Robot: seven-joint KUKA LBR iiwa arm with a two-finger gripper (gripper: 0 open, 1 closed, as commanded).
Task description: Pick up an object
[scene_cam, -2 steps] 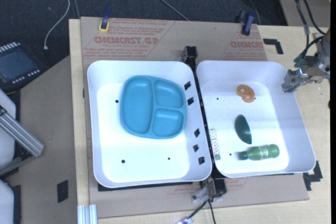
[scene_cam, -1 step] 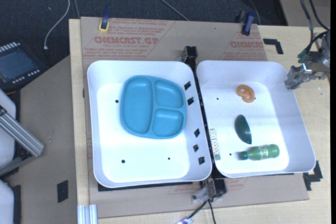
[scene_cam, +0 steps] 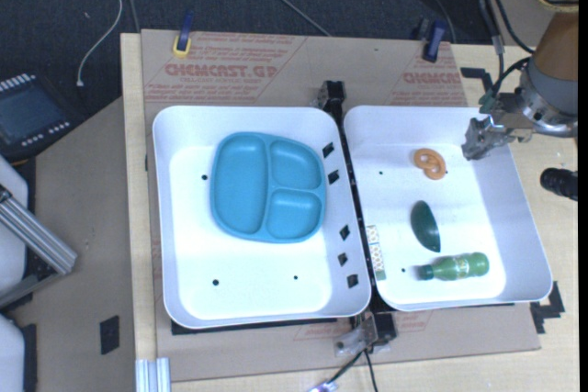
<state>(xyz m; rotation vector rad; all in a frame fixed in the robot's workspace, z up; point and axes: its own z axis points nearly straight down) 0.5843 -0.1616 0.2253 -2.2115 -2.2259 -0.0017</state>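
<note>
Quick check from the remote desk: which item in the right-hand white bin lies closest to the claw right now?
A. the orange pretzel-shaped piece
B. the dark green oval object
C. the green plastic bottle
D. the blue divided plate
A: the orange pretzel-shaped piece lies near the right-hand white bin's upper end, just left of the claw; the dark green oval object and the green plastic bottle lie farther down.

Just beside the pincer [scene_cam: 480,142], toward the middle of the right bin [scene_cam: 514,225], lies a small orange pretzel-shaped piece [scene_cam: 429,162], flat on the white floor. Farther from the pincer, toward the bin's near edge, a dark green oval object [scene_cam: 424,226] lies flat. Farthest from the pincer, a green bottle [scene_cam: 454,267] lies on its side, just beside the oval.
</note>
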